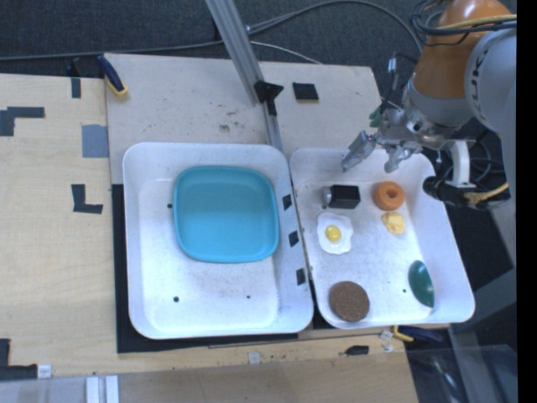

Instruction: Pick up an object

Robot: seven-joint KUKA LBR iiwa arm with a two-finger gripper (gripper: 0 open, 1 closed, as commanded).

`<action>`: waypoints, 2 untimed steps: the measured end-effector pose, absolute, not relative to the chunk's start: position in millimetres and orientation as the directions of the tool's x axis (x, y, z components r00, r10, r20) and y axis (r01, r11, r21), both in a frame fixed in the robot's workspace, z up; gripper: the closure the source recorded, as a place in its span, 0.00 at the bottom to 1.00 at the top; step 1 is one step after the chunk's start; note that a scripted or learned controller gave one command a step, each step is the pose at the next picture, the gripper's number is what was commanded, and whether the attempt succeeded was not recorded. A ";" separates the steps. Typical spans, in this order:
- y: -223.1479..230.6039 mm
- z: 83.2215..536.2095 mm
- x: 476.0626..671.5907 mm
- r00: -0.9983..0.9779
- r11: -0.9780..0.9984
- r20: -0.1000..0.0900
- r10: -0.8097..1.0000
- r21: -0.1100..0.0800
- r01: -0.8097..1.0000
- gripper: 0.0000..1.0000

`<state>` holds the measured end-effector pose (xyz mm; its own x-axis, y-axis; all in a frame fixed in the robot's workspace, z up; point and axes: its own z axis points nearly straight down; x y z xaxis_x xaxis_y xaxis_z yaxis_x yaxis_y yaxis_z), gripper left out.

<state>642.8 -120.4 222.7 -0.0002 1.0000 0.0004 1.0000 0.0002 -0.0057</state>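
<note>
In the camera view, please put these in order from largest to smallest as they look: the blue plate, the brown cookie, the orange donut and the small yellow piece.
1. Blue plate, by far the largest.
2. Brown cookie.
3. Orange donut, somewhat smaller than the cookie.
4. Small yellow piece, the smallest.

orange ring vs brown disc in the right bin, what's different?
Colour: the small orange ring-shaped toy doughnut is bright orange; the round flat brown disc is dark brown. Shape: the ring has a centre hole; the disc is solid. Size: the disc looks wider. Place: the ring lies toward the far end of the right white bin, the disc near its front edge. Both are round and lie flat.
</note>
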 end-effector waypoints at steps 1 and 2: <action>-130.4 168.3 641.7 0.000 0.000 0.000 1.000 -0.006 1.000 0.00; -133.4 111.9 649.5 0.000 0.000 0.001 1.000 -0.005 1.000 0.00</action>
<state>649.5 -133.4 111.9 -0.0005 1.0000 0.0006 1.0000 0.0005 -0.0051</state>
